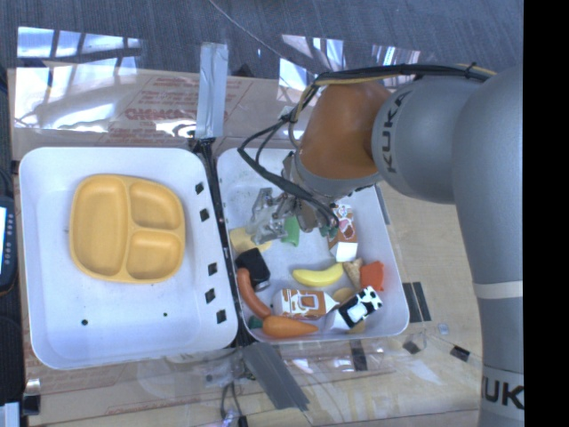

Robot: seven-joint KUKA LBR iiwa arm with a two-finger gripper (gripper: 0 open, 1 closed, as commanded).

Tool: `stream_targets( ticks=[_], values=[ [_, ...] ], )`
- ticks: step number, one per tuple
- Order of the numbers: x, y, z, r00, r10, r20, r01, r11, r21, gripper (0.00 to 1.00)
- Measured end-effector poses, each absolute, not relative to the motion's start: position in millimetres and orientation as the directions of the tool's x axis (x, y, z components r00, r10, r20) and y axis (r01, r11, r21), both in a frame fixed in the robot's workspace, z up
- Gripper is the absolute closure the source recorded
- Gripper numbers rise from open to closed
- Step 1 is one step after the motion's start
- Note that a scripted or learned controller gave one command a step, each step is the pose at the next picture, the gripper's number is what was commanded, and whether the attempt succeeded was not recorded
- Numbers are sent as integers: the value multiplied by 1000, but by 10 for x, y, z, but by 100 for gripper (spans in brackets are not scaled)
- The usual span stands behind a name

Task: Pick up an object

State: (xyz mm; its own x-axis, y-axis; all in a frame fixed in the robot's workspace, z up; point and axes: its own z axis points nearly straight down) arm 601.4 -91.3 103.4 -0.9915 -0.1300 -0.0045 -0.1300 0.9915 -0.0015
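We see the pickable objects crowded in the right bin (391,238): a green piece (291,231) just under the gripper (271,216), a banana (318,277), a carrot (286,327), a red sausage (250,294), a black block (253,265) and a black-and-white cow toy (360,310) toward the bin's near end. The gripper hangs low over the bin's middle, beside the green piece; we cannot tell how its jaws stand. The left bin (53,327) holds a yellow divided plate (127,227).
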Motion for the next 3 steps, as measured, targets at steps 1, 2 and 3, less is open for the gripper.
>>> stream_targets(
  ticks=[1,2,3],
  values=[
    [6581,-1963,1654,-951,-310,-6,-310,951,-6,100],
    [6598,-1457,2557,-942,-336,-12,-336,942,-7,100],
    [6542,-1912,1175,-929,-371,8,-371,929,7,100]
  ],
)
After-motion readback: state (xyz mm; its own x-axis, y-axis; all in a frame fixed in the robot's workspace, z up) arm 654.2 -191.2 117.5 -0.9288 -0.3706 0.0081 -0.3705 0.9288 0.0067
